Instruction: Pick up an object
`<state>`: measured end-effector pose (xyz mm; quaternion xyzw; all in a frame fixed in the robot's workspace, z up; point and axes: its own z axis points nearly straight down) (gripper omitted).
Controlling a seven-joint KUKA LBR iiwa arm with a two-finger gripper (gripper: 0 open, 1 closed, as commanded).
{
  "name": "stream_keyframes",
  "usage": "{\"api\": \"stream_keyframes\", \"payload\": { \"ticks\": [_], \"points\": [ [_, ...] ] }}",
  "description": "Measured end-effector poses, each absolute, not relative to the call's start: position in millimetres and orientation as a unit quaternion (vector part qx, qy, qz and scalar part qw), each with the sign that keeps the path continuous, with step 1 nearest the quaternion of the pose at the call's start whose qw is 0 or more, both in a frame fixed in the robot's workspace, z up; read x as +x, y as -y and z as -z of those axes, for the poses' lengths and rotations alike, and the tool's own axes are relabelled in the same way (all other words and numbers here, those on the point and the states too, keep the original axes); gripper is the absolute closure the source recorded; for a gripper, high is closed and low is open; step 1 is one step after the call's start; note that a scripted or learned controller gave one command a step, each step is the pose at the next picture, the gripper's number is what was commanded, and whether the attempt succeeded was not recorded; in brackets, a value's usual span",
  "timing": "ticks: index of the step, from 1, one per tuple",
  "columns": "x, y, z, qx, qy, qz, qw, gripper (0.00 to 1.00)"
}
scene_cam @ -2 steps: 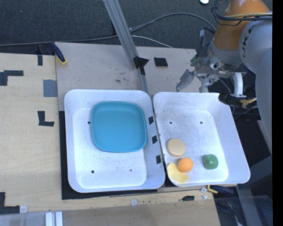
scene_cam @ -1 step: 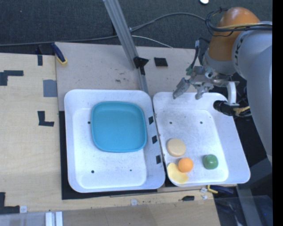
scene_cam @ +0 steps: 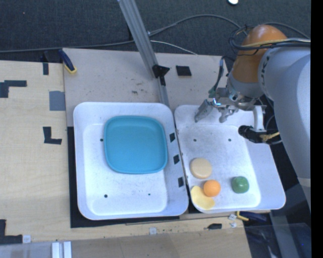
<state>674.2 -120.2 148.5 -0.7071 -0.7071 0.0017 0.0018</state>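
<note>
Your counter (scene_cam: 30, 151) carries two bins; the end effector (scene_cam: 214, 115) hangs released above the right bin (scene_cam: 227, 146), apart from the orange ball (scene_cam: 211, 188).

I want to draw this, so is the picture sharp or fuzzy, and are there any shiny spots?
In the camera view, the blue plate and orange ball look fairly sharp; the gripper is slightly soft; a bright glare spot sits at the top edge; shadows under the small things are faint.
</note>
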Motion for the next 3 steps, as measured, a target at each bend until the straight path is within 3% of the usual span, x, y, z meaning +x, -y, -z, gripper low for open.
{"api": "stream_keyframes", "payload": {
  "ticks": [1, 2, 3],
  "points": [
    [672.7, 119.7, -95.2, -0.707, 0.707, -0.0018, 0.002, 0.00],
    [674.3, 119.5, -108.3, -0.707, 0.707, -0.0002, 0.000, 1.00],
    [674.9, 120.6, -171.5, -0.707, 0.707, 0.0016, -0.002, 1.00]
  ]
}}
